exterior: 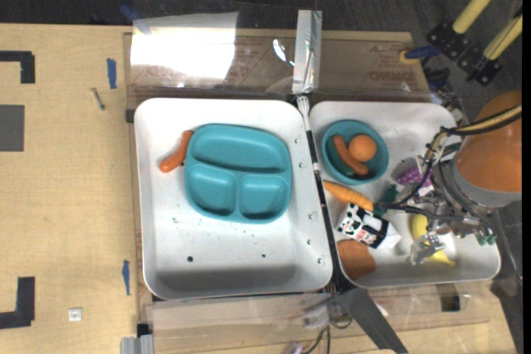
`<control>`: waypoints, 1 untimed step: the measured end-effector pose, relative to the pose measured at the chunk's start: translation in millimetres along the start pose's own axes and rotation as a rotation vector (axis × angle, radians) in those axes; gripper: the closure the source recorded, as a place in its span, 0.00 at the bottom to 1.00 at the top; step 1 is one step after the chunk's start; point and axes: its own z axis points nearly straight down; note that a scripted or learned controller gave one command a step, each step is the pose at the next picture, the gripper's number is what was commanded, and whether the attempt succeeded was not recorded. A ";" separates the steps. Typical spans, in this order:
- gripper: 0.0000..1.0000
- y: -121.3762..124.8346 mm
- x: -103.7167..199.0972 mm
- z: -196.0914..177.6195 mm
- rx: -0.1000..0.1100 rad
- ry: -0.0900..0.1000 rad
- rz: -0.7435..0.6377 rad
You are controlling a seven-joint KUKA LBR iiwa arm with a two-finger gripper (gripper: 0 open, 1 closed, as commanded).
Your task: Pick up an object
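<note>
Your arm comes in from the right and its hand hangs low over the right bin, at that bin's near right part, with cables and the orange band of the wrist crowding above it; you cannot tell from this view whether the hand is open or closed, and nothing can be seen gripped in it. The thing nearest to it is a yellow object, which lies right under and beside the hand, partly hidden by it; whether they touch is not clear. If you take that as the target, the relation that matters is simple: it sits almost straight below, so I judge the coming move to be mostly a drop and not a sideways reach; its long axis cannot be read while it is this covered. The other candidates lie to the hand's left in the same bin: a black-and-white patterned item, a brown rounded object just nearer than it, a carrot lying at a slant along the bin's left wall, and a small teal bowl at the far left corner holding an orange ball and a sausage-like piece; a purple item sits just beyond the hand. The left bin holds a teal divided plate with an orange sausage-like piece at its left edge; all of that is well apart from the hand, across the divider, on the worktop.
</note>
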 end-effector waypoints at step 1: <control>0.00 -2.0 2.6 18.9 -0.001 0.004 0.009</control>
